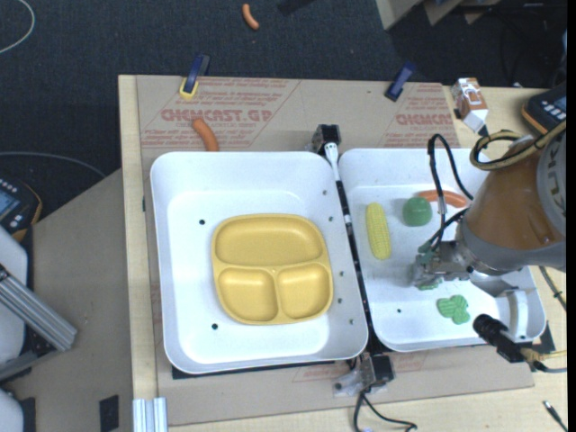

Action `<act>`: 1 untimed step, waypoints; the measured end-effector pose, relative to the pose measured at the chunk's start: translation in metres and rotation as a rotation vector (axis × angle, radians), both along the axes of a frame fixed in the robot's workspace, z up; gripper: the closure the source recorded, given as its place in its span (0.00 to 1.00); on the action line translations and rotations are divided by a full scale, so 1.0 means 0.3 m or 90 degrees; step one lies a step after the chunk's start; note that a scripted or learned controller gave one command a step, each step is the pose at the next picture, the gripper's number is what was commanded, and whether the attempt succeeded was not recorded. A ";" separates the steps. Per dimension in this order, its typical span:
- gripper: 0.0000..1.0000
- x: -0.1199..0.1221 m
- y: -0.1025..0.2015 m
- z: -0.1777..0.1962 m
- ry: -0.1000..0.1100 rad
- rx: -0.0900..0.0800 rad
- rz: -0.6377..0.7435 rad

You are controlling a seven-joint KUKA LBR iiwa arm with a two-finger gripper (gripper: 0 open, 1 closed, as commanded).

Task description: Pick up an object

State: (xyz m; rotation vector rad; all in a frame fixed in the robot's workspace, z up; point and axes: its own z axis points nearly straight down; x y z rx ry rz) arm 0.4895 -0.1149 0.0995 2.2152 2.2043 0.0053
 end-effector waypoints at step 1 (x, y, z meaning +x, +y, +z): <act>1.00 0.007 0.009 0.211 0.005 0.005 0.004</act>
